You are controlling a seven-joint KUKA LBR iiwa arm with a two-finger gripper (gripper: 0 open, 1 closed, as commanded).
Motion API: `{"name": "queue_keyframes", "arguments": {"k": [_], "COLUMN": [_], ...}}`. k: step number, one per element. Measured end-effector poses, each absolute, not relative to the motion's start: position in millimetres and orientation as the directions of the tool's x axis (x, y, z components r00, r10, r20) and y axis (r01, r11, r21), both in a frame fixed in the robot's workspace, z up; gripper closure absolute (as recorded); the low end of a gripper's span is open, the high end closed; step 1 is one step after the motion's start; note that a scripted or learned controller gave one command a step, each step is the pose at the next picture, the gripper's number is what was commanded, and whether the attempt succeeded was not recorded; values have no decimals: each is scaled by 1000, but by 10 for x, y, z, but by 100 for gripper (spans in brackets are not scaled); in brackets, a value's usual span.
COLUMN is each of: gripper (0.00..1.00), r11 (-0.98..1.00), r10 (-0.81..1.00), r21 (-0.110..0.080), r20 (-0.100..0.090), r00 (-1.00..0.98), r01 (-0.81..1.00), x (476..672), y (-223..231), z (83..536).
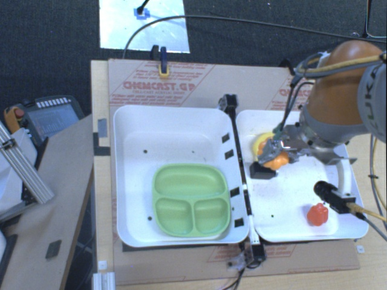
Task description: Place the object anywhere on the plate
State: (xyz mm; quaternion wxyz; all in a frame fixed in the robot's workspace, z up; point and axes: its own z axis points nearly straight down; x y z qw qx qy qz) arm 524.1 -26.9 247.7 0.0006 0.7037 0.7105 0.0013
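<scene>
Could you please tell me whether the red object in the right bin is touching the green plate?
Apart. The camera view shows the red object in the right bin and the green plate in the left bin, with the bin walls between them.

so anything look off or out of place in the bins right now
Nothing stands out. The green plate lies flat in the left bin. In the right bin, the gripper is down at a yellow-orange object, and a small red object sits near the front. No spill or damage shows.
</scene>
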Motion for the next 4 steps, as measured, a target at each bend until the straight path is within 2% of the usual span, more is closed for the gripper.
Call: {"name": "queue_keyframes", "arguments": {"k": [2,3,4], "gripper": [100,100,0], "r11": [11,9,4], "r10": [1000,1000,1000], "r21": [1,2,1], "r20": [2,2,1], "r00": [-11,-9,-4], "r01": [1000,1000,1000], "x": [5274,5315,5315], "y": [939,1396,1368], "z": [2242,2297,2294]}}
